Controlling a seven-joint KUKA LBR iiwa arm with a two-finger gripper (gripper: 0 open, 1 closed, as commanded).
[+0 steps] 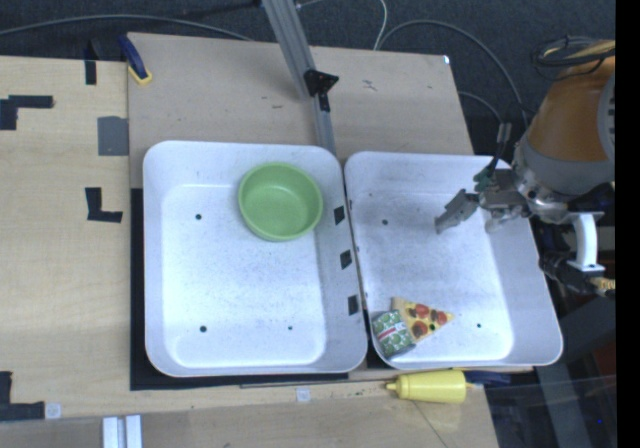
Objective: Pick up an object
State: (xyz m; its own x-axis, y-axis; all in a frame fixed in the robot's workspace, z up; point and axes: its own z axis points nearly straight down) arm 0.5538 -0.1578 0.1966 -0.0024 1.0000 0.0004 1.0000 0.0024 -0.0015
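Near the front rim of the right-hand shallow white bin (520, 276) lies a flat triangular pizza-slice toy (424, 317), its long axis across the bin, tip pointing right, touching a small green printed packet (392, 333) at its left. Well apart, above the bin's far right side, the two-finger gripper (470, 204) hangs with nothing between its spread jaws

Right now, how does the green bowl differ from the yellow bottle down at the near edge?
The round green plastic bowl sits inside the left white bin, while the yellow squeeze bottle lies outside both bins, on the bench just past the right white bin. The bowl stands upright with its opening up; the bottle lies on its side. The bowl is wide and round, the bottle slim and long. Both lie apart from the hand.
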